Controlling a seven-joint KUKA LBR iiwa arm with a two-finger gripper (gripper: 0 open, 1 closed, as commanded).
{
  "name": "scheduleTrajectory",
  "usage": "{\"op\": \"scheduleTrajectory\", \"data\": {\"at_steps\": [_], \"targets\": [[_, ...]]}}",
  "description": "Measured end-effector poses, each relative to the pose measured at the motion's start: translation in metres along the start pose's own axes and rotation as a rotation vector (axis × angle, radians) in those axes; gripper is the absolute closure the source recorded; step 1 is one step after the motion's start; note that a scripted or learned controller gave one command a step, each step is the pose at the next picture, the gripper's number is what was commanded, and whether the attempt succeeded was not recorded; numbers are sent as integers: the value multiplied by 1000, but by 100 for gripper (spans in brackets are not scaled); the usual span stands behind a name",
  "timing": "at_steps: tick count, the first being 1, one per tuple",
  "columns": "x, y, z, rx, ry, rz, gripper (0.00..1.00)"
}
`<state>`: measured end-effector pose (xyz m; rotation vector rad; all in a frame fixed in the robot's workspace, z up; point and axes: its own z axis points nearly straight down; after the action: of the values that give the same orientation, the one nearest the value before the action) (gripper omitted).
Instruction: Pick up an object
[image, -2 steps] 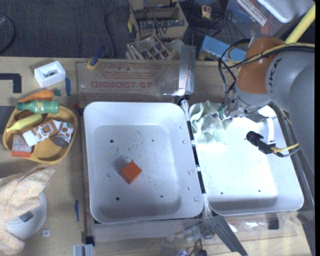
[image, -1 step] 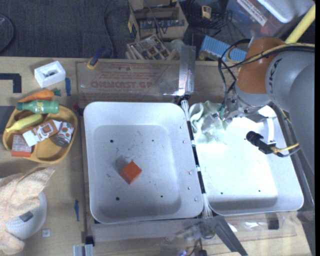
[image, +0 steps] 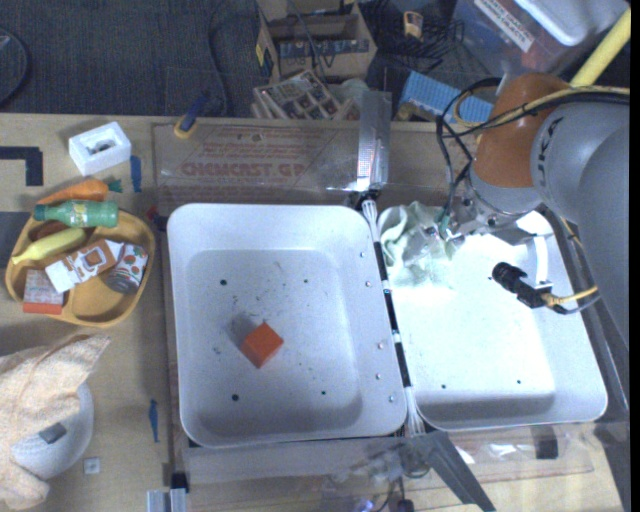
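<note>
1. Down at the far left corner of the right bin (image: 560, 400), my tool (image: 447, 228) sits over a crumpled pale green cloth (image: 410, 245); I cannot tell its state from the camera view.
2. I see the arm (image: 560, 150) reaching in from the right, orange band above the wrist.
3. I see an orange block (image: 263, 344) lying alone in the left bin (image: 200, 240), well apart from the tool.
4. Left on the tabletop (image: 120, 400), a yellow bowl (image: 110, 308) holds toy food.
</note>
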<state>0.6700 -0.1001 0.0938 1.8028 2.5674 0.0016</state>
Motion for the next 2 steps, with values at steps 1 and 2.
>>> {"op": "scheduleTrajectory", "data": {"at_steps": [1, 2], "targets": [[0, 0, 0, 0, 0, 0, 0], [0, 0, 0, 0, 0, 0, 0]]}}
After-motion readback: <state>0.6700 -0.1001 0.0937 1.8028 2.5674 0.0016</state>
